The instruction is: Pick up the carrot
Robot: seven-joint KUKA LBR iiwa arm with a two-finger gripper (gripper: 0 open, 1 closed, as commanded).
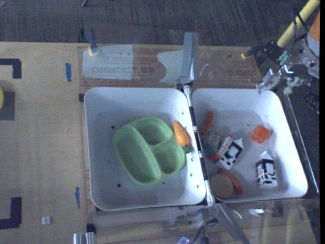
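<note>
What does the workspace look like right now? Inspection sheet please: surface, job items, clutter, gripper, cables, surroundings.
Surface: wooden bench bearing two white bins, left bin and right bin, side by side.
Job's things: carrot in the left bin, lying against the right edge of the green divided plate, near the wall between the bins.
Clutter: right bin holds an orange block, two black-and-white cartons, a round tan lid and reddish sausage-like pieces.
Grippers: gripper over the right bin's far right corner, away from the carrot; finger state unclear.
Cables: yellow hose near the arm.
Surroundings: blue tape marks on the bench, dark floor beyond.
</note>
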